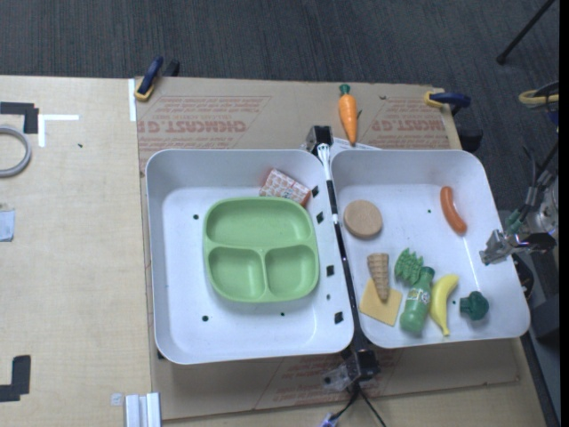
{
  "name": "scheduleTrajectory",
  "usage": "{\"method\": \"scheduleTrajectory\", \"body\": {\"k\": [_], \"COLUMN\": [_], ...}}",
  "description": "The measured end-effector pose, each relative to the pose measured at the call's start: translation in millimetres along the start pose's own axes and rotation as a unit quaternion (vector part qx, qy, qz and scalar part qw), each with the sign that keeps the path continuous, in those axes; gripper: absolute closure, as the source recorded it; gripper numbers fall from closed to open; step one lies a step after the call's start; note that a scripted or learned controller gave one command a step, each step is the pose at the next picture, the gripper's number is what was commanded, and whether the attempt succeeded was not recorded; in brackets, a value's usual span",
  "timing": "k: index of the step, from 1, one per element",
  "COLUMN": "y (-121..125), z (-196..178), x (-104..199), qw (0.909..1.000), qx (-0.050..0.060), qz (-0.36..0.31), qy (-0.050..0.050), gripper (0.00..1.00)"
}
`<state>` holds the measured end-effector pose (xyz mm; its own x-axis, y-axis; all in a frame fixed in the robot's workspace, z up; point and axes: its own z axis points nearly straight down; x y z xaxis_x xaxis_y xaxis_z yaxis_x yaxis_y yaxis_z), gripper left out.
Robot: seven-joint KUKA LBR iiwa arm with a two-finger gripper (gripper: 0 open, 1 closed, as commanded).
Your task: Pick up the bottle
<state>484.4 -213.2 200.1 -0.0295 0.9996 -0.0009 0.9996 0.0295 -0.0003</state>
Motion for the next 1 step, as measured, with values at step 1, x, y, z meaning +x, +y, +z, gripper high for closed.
{"method": "scheduleTrajectory", "body": {"k": [1], "y": [-7.1], "z": [-9.9], "x": [-9.1], "qw": [0.9983], "qx": [0.000], "qz": [0.058], "qy": [0.000], "gripper": [1.00]}}
